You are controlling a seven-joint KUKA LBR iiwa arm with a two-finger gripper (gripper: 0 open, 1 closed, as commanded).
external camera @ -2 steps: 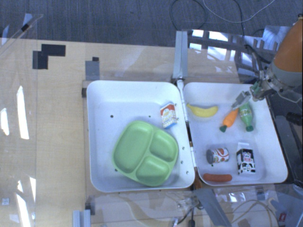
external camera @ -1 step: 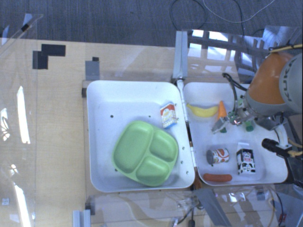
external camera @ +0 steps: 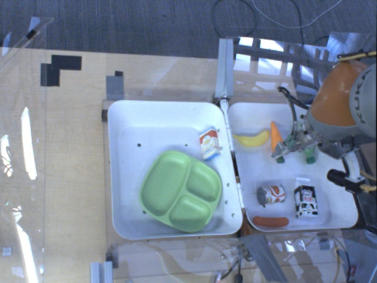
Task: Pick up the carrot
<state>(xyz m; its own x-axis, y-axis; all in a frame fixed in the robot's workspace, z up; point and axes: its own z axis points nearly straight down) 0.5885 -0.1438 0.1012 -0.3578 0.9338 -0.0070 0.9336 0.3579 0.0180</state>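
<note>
The slim orange plastic carrot (external camera: 275, 134) lies in the right bin's far part, beside a yellow banana (external camera: 251, 138). The tool (external camera: 288, 148) hovers just right of it, its state untellable; approach step, needing leftward alignment.

No text is legible anywhere (cartons too blurred).

One camera fixed above my bench (external camera: 65, 158), looking down at a slant, both white bins (external camera: 123, 175) in frame, my arm (external camera: 344, 102) entering from right
</note>
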